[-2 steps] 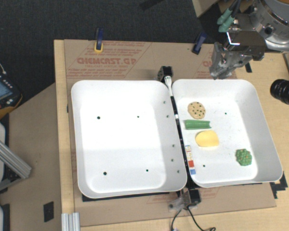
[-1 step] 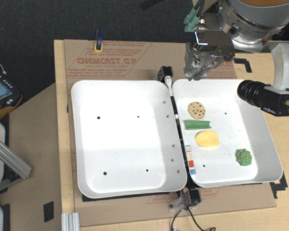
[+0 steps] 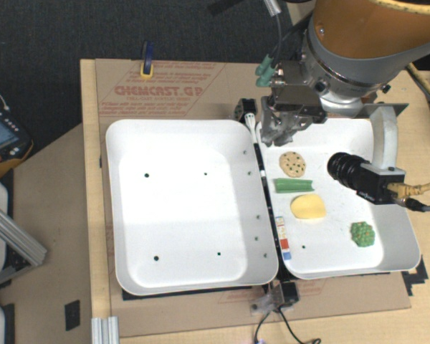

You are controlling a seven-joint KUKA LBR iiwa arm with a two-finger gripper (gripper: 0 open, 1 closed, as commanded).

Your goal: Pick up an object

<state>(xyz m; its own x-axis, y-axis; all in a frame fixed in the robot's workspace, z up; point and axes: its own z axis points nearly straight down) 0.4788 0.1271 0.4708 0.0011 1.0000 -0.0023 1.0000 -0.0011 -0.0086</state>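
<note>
In the right bin (image 3: pixel 387 260) lie a round tan cookie with dark chips (image 3: pixel 293 164), a green bean-shaped piece (image 3: pixel 294 185), a yellow lump (image 3: pixel 308 207) and a green broccoli-like piece (image 3: pixel 362 233). My gripper (image 3: pixel 276 133) hangs over the bin's far left corner, just above and left of the cookie. Its fingers point down close to the bin wall and I see nothing held between them.
The left bin (image 3: pixel 129 213) sits beside the right one on a cardboard sheet (image 3: pixel 172 88). A black cylindrical camera unit (image 3: pixel 358 174) on the arm overhangs the right bin. A yellow-blue clamp (image 3: pixel 147 64) stands at the cardboard's far edge.
</note>
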